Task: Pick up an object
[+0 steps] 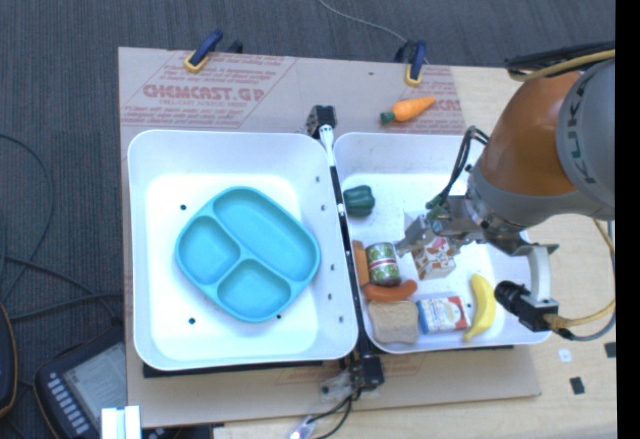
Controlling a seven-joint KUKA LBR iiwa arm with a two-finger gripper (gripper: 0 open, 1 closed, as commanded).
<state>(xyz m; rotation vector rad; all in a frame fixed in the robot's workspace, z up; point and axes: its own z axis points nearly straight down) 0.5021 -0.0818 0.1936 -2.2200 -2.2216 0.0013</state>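
You see the gripper point(432, 230) low in the right bin point(400, 162); I cannot tell its jaw state. A green-labelled can point(382, 264) lies just beside it. The board point(215, 94) reads "CHEMCAST GP".

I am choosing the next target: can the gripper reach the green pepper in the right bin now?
Probably yes. The green pepper lies alone near the right bin's left wall with nothing on top; the gripper hangs just to its right over the same bin.
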